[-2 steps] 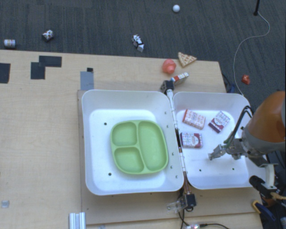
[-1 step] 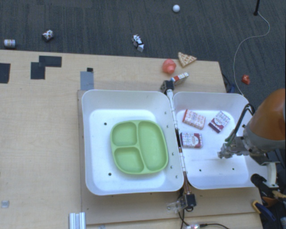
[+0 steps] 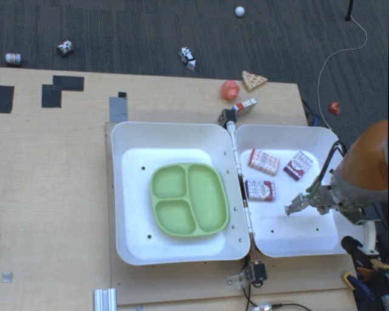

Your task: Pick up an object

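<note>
Arm [image 3: 368,164] in from the right, over right bin [image 3: 292,242]. Gripper [image 3: 295,206] above bare white floor in the bin's middle, pointing left. Open or closed: cannot tell at this angle. Nothing seen held.

Three packets in right bin, all lying flat:
- upper packet [image 3: 264,161], red and white, near back wall.
- right packet [image 3: 299,164], darker red, tilted, just beside the upper one.
- lower packet [image 3: 259,191], close to the wall shared with left bin; nearest to gripper, left of it, apart from it.

Left bin [image 3: 124,200]: green plate [image 3: 189,199] with three compartments, flat, about centred.

On bench behind bins: red ball [image 3: 230,90], pizza wedge [image 3: 254,79]. On carpet: white ball [image 3: 239,11].
</note>
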